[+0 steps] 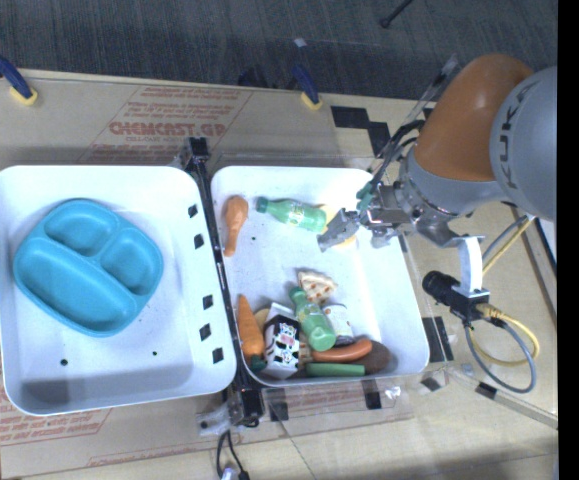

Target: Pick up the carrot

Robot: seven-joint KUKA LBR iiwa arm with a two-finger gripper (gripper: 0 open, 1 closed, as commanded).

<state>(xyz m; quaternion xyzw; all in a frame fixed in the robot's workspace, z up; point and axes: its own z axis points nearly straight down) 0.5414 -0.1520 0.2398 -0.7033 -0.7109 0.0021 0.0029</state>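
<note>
An orange carrot lies in the right bin, close to its left wall near the back. A second orange carrot-like piece rests along the same wall nearer the front, beside the pile of toys. My gripper hangs over the right bin's back right part, just right of a green bottle and about a hand's width right of the back carrot. Nothing shows in its grasp.
At the front of the right bin lie a sandwich wedge, a second green bottle, a cow-print carton and a sausage. A blue divided tray sits in the left bin. Cables trail right of the bins.
</note>
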